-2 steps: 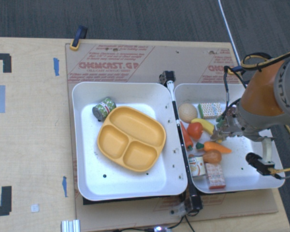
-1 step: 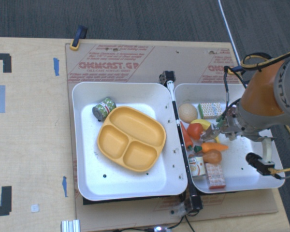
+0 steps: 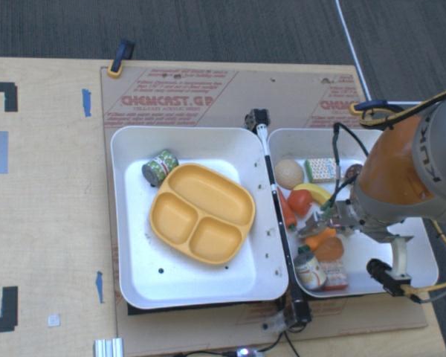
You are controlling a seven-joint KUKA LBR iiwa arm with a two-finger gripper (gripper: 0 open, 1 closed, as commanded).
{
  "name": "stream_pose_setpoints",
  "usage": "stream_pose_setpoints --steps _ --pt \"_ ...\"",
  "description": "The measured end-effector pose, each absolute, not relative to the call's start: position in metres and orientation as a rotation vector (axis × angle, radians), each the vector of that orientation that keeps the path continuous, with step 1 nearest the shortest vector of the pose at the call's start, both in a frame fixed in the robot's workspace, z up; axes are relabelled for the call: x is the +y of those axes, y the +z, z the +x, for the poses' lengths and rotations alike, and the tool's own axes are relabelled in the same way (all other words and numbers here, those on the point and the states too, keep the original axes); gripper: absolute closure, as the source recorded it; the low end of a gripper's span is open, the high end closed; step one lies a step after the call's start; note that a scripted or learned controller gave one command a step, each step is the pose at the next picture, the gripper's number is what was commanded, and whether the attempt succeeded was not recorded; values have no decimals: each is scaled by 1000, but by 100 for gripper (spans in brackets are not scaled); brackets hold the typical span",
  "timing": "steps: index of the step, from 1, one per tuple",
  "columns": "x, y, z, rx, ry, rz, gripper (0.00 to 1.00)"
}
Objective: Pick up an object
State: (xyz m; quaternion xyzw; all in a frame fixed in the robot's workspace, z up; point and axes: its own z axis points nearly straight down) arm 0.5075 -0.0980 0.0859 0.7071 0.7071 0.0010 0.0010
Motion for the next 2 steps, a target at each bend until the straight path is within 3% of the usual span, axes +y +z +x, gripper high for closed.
stream_pose_setpoints --steps 1,2 --pt "-98 97 509 2216 7 2217 100" --pt "-42 185 480 2222 2 2220 100"
